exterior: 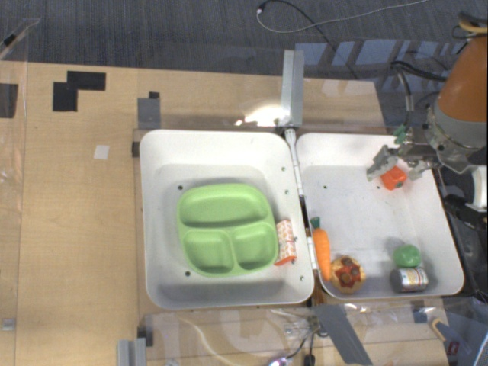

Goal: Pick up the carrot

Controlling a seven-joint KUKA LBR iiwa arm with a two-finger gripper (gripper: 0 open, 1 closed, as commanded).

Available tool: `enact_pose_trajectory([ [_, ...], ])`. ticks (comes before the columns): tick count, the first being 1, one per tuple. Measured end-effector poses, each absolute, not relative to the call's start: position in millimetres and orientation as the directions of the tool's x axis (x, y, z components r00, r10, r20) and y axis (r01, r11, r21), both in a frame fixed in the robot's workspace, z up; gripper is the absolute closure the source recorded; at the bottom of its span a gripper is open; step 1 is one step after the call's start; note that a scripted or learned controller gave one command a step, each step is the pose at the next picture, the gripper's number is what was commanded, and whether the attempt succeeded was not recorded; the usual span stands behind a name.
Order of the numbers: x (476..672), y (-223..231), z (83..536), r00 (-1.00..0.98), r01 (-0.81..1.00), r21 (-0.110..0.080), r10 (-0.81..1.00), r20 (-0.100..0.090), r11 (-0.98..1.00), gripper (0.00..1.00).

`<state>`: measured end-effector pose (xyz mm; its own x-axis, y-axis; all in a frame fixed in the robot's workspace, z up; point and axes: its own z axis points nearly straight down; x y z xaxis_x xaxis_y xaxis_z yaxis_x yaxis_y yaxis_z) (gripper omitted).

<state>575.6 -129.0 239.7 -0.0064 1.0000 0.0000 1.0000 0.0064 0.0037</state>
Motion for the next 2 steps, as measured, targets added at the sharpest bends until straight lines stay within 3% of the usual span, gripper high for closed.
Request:
enact_pose_trajectory([
  [1,489.8,-70,232,0.094,0.996,0.003,0.996,0.001,-0.094,0.0],
  [2,502.9,-39,185,-0.356,0.934,0.003,0.934,-0.001,0.356,0.0],
])
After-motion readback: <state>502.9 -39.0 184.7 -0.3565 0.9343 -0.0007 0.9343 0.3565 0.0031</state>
